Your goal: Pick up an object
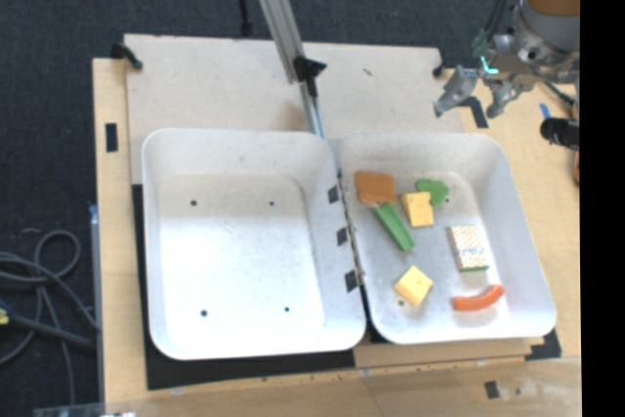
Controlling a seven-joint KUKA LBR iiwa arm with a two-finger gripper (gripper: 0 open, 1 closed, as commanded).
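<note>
The right bin [508,173] holds several small objects. A brown flat block [375,187] lies at its back left, with a long green piece [394,226] just in front of it. A small green piece [434,189] touches a yellow tile [419,210]. A patterned white box [470,247] sits to the right, an orange-red curved piece [478,299] lies near the front rim, and a yellow cube [413,286] is at the front left. My gripper [480,98] hangs above the bench behind the right bin's far rim, open, with nothing between its fingers.
The left bin [166,210] stands beside the right one, the two rims touching along the middle. A slanted metal post [278,10] rises from the bench behind the bins. Cables [39,278] lie on the floor at the left.
</note>
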